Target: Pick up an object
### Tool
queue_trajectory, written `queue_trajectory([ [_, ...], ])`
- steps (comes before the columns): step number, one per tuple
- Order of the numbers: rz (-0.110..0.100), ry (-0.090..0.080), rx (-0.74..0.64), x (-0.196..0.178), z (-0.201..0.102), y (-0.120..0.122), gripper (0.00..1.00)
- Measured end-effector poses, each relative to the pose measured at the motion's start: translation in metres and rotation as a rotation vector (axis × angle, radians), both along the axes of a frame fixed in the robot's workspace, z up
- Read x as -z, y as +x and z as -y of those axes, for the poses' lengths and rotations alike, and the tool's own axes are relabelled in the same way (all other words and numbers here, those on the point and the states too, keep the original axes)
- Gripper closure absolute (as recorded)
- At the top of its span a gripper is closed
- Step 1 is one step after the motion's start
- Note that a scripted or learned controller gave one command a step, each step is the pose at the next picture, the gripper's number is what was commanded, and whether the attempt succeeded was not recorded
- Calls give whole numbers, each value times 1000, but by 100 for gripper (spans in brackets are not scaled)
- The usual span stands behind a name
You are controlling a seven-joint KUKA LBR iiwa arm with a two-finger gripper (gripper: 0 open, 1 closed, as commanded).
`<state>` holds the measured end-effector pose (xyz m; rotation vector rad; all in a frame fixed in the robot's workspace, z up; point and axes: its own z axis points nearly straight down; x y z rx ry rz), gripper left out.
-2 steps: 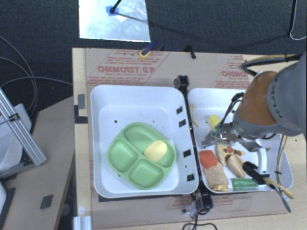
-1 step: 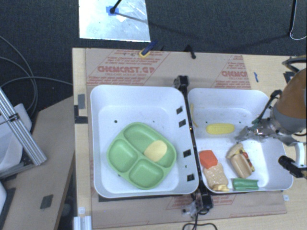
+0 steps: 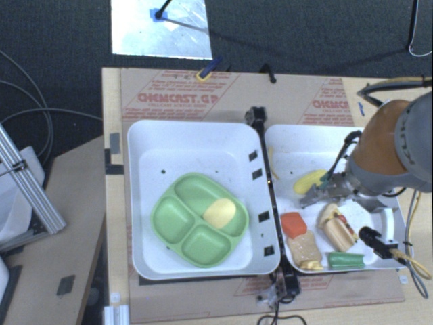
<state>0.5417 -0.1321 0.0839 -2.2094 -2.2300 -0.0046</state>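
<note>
Toward the right of the frame we saw the arm (image 3: 389,141) reaching into the right bin (image 3: 291,137), its claw (image 3: 318,193) low over the bin floor just beside a yellow banana-like toy (image 3: 310,180). We could not tell how the claw stood, since its tips were small and dark against the toy's shadow, and nothing was plainly between them. We judged the yellow toy to be the thing aimed at, because the claw sat nearest to it and apart from the rest.

Lower in the same bin the other toys crowded the lower right corner: a red block (image 3: 293,223), a tan bread-like piece (image 3: 304,248), a hot dog (image 3: 338,230) and a green piece (image 3: 346,261). Packed so close, they would have been harder to take singly, which may explain going for the lone yellow one.

At the left of the frame the left bin (image 3: 155,141) held a green divided plate (image 3: 183,222) with a pale yellow lemon-like toy (image 3: 219,212) resting in one of its compartments, well away from the arm.
</note>
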Motion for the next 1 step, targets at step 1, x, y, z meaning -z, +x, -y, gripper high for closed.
queue_trajectory([
  [1,2,-3,4,-1,-9,12,0],
])
